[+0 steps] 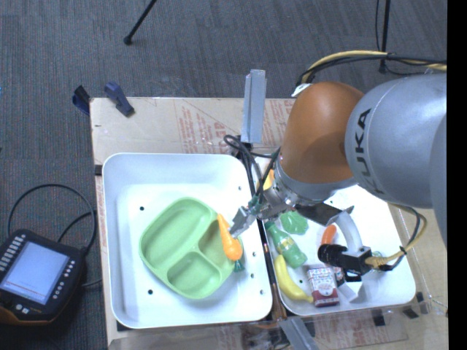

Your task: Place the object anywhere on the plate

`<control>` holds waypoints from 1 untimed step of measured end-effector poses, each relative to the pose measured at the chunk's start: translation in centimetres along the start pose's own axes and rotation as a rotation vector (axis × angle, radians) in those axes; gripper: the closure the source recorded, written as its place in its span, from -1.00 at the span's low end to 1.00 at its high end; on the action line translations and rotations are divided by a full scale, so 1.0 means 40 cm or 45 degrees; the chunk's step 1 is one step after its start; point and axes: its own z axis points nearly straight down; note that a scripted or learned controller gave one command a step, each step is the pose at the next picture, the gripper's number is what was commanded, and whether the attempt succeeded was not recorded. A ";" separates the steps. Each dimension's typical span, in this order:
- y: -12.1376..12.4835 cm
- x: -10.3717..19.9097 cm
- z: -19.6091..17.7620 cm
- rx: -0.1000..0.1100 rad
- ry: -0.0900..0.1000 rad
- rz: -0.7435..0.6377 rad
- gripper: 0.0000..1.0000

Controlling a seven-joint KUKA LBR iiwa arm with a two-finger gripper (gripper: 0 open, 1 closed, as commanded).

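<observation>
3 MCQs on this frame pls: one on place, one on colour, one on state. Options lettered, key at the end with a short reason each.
1. Where is the green plate?
A. left bin
B. right bin
C. on the floor

2. What colour is the carrot-like object at the gripper?
A. blue
B. orange
C. white

3. How does that object sit relative to the plate?
A. in the middle of the largest compartment
B. far off, in the other bin
C. at the plate's right rim, under the gripper tip

Key: 1 A, the plate lies in the left bin. 2 B, it is orange against the green plate. 3 C, it overlaps the right rim just below the gripper, while the banana and other items lie in the right bin.
</observation>
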 end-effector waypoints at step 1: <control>0.025 -0.098 -0.107 -0.003 -0.001 -0.072 -1.00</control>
